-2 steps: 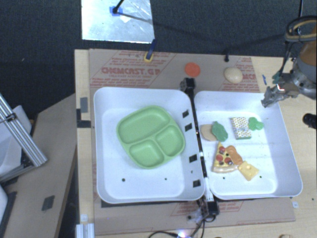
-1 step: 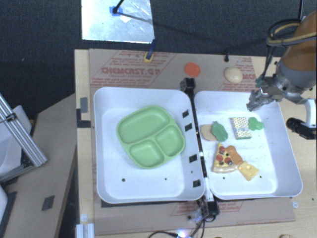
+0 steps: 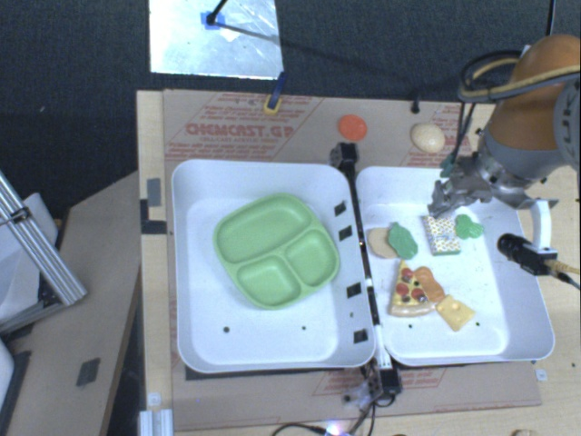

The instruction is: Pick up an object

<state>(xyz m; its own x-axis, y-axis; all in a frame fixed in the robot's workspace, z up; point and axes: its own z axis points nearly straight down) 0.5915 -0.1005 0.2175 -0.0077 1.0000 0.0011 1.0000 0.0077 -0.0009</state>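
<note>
A grey KUKA arm with an orange band reaches in from the right over the right bin (image 3: pixel 536 334) of two shallow white bins on a bench; its gripper (image 3: pixel 445 200) hangs low above a small patterned block (image 3: pixel 442 235), checkered white and green, which lies in the upper middle of that bin; whether the fingers are parted or closed cannot be told from this slant, and nothing is visibly held between them. Just right of the block sits a small green piece (image 3: pixel 469 227); to its left, a green leafy toy (image 3: pixel 401 240) overlaps a tan round piece (image 3: pixel 380 242) near the bin's inner wall; lower down lie a toy pizza slice (image 3: pixel 415 291) and, touching its right corner, a yellow cheese wedge (image 3: pixel 456 312). The left bin (image 3: pixel 195 334) carries a green divided plate (image 3: pixel 275 250); beyond the bins, on the board, rest an orange disc (image 3: pixel 352 127) and a pale egg-shaped object (image 3: pixel 428 136).

The block looks the likeliest target, being directly beneath the gripper; it appears light and stiff, a flat-sided toy that should not deform under a pinch; its faces may be smooth, so a grip across the two long parallel sides, near the middle, seems safest; the green piece beside it leaves little room on the right, and a finger landing there could nudge either object aside; the block lies flat, so the fingers would need to descend close to the bin floor to catch its edges.
</note>
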